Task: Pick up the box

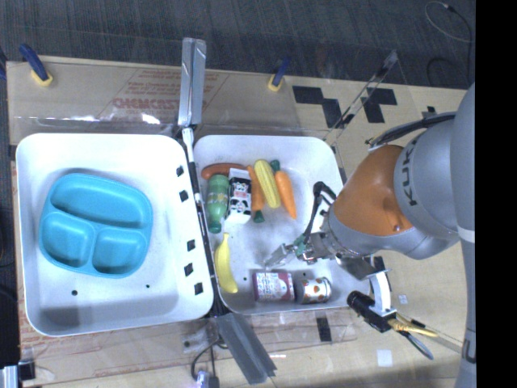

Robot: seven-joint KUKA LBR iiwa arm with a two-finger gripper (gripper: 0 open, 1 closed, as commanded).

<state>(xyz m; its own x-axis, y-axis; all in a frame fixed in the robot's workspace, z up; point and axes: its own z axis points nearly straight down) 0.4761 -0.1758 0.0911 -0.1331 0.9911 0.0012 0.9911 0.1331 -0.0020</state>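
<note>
1. The gripper [292, 251] reaches into the right bin [335, 164] from the right, low over the bin floor just above the can [275, 285]; whether it is released or clenched I cannot tell; nothing shows between its tips.
2. Behind it the arm [388, 204], grey with an orange band, covers the right bin's right wall and part of the bench [97, 87].
3. The surface is a tan bench with red print, bearing two shallow white bins side by side; blue clamps sit at its far edge; beyond lies dark carpet [242, 6].
4. The box [239, 196], a small carton printed black and white, lies in the right bin's far-left part, well apart from the gripper; its long axis runs near to far, slightly tilted.
5. It is hemmed in: a green bottle [216, 203] just beside it on the left, a brown sausage [222, 170] at its far end, an orange piece touching its right side, then a corn cob [266, 183] and a carrot [285, 194].
6. Bare floor lies on the box's near side, between it and the gripper; a banana [225, 267] lies along the left wall near the can.
7. The left bin [32, 217] holds a blue divided tray [98, 223], with bare white floor around it.
</note>
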